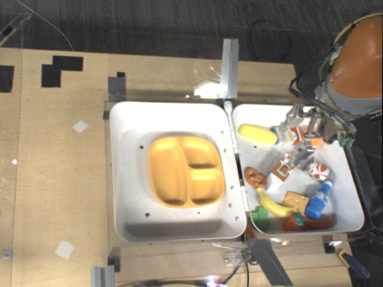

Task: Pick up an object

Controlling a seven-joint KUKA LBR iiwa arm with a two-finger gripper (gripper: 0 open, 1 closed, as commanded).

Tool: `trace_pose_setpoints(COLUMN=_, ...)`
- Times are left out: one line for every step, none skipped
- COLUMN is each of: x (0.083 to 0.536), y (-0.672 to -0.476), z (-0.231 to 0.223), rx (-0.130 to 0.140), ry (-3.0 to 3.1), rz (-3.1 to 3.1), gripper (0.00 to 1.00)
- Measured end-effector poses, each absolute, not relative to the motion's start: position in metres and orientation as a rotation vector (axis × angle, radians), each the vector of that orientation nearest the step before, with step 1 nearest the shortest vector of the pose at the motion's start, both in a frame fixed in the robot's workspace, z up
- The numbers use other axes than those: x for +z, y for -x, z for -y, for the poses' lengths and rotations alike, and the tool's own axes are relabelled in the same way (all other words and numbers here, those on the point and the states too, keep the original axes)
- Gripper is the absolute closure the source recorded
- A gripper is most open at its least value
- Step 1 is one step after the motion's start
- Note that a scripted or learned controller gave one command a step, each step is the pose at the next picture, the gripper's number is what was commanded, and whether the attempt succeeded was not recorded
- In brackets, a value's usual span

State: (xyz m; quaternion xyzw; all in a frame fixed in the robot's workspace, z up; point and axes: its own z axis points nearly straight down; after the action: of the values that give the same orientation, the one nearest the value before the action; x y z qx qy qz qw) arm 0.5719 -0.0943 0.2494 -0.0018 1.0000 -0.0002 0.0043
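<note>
My gripper [303, 137] hangs over the back part of the right bin [353, 184], below the arm's orange band [359, 58]. Small orange-and-white cartons lie close around it: one [289, 135] to its left, one [282, 168] just in front, one [318, 171] to the front right. A yellow oblong object [258, 134] lies left of the gripper near the bin's back wall. Nothing visibly sits in the gripper.
The front of the right bin holds a banana [273, 205], a brown pretzel-like piece [254, 176], a tan block [295, 200], a blue bottle [318, 200], a red item [309, 222] and a green item [261, 216]. A yellow divided tray [185, 170] lies in the left bin [125, 160].
</note>
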Motion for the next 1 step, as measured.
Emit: trace_pose_setpoints(x=0.0909, y=-0.5577, z=0.1109, rx=0.0, ry=-0.205, rz=-3.116, gripper=0.0)
